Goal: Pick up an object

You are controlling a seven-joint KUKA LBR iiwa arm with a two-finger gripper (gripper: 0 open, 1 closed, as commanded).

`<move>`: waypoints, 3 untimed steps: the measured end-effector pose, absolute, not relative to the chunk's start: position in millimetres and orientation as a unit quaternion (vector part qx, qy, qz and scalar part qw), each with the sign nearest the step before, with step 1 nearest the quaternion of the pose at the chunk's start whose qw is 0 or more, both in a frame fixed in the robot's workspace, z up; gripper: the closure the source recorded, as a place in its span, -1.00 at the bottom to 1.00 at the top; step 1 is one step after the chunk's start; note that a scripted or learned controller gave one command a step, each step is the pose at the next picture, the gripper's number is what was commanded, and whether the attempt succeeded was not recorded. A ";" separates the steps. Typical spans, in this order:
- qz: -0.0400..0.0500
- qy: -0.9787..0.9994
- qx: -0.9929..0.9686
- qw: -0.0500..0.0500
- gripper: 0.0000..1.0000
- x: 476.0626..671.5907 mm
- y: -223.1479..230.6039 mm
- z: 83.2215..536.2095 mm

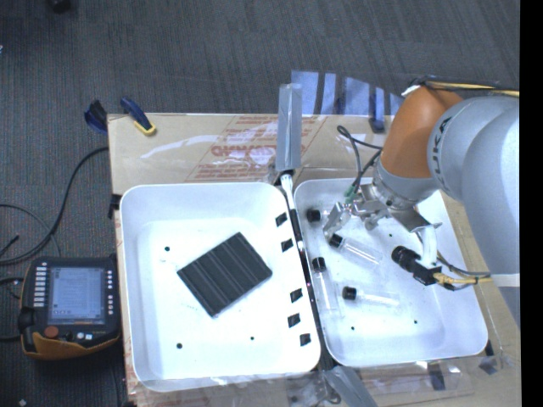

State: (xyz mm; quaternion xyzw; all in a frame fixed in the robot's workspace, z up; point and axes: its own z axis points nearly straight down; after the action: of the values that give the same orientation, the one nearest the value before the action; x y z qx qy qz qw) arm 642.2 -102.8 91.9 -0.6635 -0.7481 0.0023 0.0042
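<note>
The arm (462,155) is seen reaching in from the right of the frame, its orange band (411,138) above the wrist in the upper right. The gripper (361,203) hangs low over the upper part of the right bin (462,337). How far the claw is parted, and whether anything is caught in it, cannot be told from this slanted view.

Several small clear tubes with black caps are scattered in the right bin: one (352,246) just below the gripper, another (366,296) lower down near the bin's middle, and a black cap (313,214) to the left of the gripper by the dividing wall. In the left bin (140,219), well apart from the gripper, a dark ribbed panel (225,273) lies flat at an angle.

The nearest tube appears to be the likeliest target. For a sound grasp, the claw should be aligned across the tube's short axis, centred over its body rather than its cap, and lowered until the bin floor is almost met before closing. A round, smooth tube is judged likely to roll or squirt aside if pinched off-centre
</note>
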 end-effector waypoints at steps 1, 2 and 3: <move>0.001 -0.767 -0.642 0.001 -1.00 568.8 -87.9 87.1; -0.001 -0.782 -0.624 0.000 -1.00 604.2 -117.5 110.6; 0.004 -0.790 -0.614 0.008 -1.00 640.1 -91.4 84.1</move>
State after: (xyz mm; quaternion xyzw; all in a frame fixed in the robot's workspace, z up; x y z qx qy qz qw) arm 640.1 -91.4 84.1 -0.6135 -0.7896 0.0042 0.0079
